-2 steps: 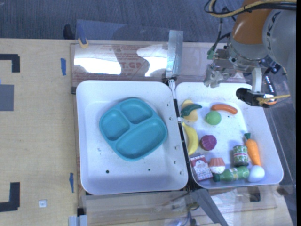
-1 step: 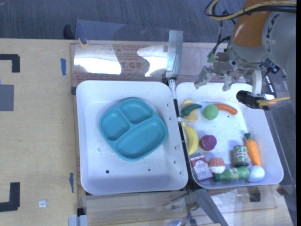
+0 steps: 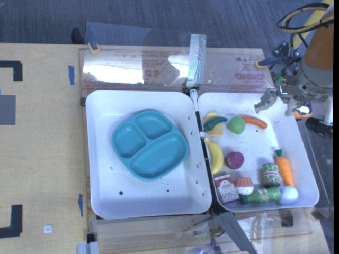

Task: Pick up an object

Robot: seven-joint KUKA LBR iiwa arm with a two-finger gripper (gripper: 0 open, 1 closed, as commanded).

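Grey carpet lies behind a pale wooden counter (image 3: 37, 157) that carries two shallow white bins side by side. We see a blue divided plate (image 3: 150, 151) in the left bin (image 3: 100, 194). The right bin (image 3: 307, 189) holds the candidate objects: a yellow banana (image 3: 215, 156) along its left wall, a green ball (image 3: 236, 125) and an orange pepper (image 3: 254, 121) at the far side, a purple ball (image 3: 234, 160) in the middle, a carrot (image 3: 285, 171) and a green can (image 3: 270, 174) to the right, and a red box (image 3: 226, 188), a green bottle (image 3: 261, 196) and a white egg (image 3: 289, 195) along the near wall. We locate the tool (image 3: 277, 103) above the far right corner of this bin, its fingers spread with nothing between them, apart from every object. A clear plastic sheet (image 3: 159, 62) stands behind both bins.
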